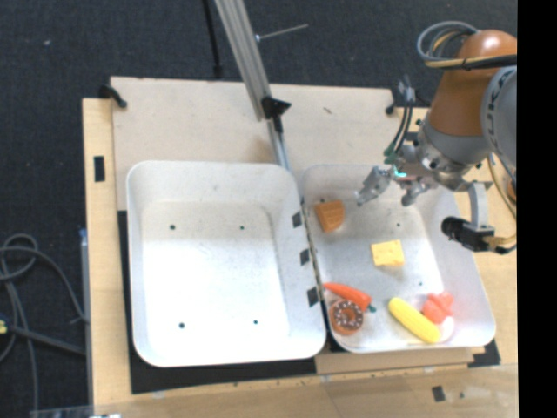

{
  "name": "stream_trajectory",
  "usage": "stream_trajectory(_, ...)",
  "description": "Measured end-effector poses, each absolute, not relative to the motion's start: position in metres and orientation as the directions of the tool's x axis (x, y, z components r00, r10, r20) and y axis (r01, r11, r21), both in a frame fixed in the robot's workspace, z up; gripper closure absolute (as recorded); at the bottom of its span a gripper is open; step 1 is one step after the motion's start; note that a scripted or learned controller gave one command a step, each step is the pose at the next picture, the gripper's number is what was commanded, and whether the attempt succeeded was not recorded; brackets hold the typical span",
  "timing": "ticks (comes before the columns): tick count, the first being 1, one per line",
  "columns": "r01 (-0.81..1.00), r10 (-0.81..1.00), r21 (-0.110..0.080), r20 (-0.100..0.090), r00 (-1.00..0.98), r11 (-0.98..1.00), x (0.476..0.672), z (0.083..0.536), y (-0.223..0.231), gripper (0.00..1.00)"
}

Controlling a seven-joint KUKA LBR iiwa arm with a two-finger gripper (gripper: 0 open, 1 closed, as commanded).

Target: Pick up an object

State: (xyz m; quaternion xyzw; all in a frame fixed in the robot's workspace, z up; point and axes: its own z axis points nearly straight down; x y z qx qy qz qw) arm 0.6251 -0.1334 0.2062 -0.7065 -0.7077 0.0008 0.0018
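Left bin: I see a shallow white bin (pixel 218 259) on the left of the desk (pixel 191 120), with only small dark specks on its floor.

Pole: a grey metal rail (pixel 248 55) slants down from the top and ends at the seam between the two bins.

Right bin: a second white bin (pixel 452 259) touches the first and holds every object.

Objects, left to right: an orange-brown block (pixel 330 215) near the far left of this bin; an orange carrot-like piece (pixel 346 293) just above a round brown doughnut-like toy (pixel 347 317) at the near edge; a yellow cube (pixel 388 254) in the middle; a yellow banana-like piece (pixel 412 320) beside a small red piece (pixel 439 306) at the near right.

Pincer: my pincer (pixel 392 187) hangs over the far part of the right bin with its two fingers spread wide and nothing between them.

Best target: I judge the orange-brown block nearest, just left of the pincer.

Handling: it looks like a light, stiff toy; I would close across its flat sides.

Surface and room: pale wooden desk, dark carpeted floor (pixel 52 42), loose cables (pixel 22 268) at far left.
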Motion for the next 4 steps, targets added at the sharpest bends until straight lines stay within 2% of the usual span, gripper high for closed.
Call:
stream_trajectory(1,1.000,1.000,0.001,0.000,-0.003,0.003,0.626,0.209,-0.133,0.00)
stream_trajectory(3,1.000,1.000,-0.003,-0.003,0.005,-0.005,0.630,0.098,-0.142,0.00)
stream_trajectory(4,1.000,1.000,0.005,-0.002,0.008,-0.008,0.632,0.113,-0.143,1.00)
